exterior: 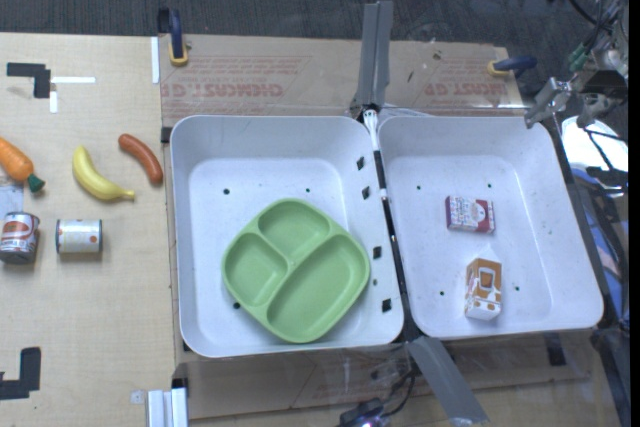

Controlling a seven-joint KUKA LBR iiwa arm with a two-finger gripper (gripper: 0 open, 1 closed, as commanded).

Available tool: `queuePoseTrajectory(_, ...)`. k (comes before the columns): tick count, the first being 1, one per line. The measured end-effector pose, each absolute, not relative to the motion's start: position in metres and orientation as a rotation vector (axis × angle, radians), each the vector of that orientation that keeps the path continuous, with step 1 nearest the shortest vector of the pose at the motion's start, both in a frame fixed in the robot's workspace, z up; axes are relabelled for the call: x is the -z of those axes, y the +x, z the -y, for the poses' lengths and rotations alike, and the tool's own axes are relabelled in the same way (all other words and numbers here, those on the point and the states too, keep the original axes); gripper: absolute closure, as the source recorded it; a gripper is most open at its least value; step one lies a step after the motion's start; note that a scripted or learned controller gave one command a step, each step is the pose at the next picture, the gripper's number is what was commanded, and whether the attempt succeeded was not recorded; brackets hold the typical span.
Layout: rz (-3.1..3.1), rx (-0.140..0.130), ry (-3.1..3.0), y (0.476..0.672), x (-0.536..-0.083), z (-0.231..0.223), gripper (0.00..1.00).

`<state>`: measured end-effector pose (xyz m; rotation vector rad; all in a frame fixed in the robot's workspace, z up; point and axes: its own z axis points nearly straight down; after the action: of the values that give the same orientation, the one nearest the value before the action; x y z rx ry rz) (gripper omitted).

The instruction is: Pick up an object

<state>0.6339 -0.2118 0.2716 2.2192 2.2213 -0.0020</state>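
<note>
Left bin (200,175): we log a green divided plate (296,269) near its front edge. Right bin (540,165): red carton (470,213), orange carton (483,289).

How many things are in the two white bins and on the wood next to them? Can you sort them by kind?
Plates: 1, green divided plate
Small boxes: 2, red box, orange box
Toy foods: 3, banana, sausage, carrot
Cans: 2, upright can, lying can
Total: 8
</note>
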Motion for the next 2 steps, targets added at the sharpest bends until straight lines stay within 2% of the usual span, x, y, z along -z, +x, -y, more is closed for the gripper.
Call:
queuePoseTrajectory(1, -2.142, 0.002, 2.298, 0.582, -0.168, 0.185, 0.00)
queuePoseTrajectory(2, -2.236, 0.001, 2.208, 0.532, -0.092, 0.168, 0.00)
